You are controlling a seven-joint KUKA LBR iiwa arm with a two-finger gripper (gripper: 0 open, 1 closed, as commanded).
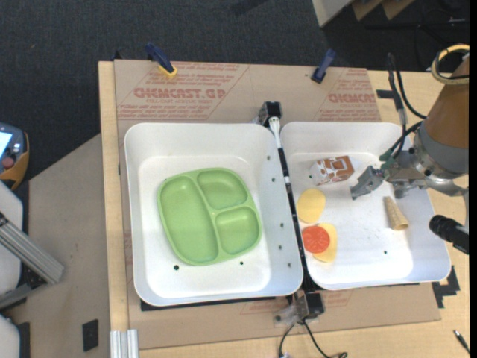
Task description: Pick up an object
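Note:
In the right bin [417, 263] lie a brown-and-white packet [332, 170], a pale yellow piece [311, 203], a red-orange round piece [318, 239] and a tan cylinder [396, 213]. My gripper [384, 186] hangs over the bin's upper right part, between the packet and the cylinder. It is open, with one grey finger [364, 183] splayed toward the packet and nothing between the fingers. The tan cylinder lies just below and right of the gripper.
The left bin [141, 200] holds a green divided plate [209, 215]. A ridge where the two bins meet [287, 200] runs down the middle. The grey and orange arm [447, 125] comes in from the right, with cables above it.

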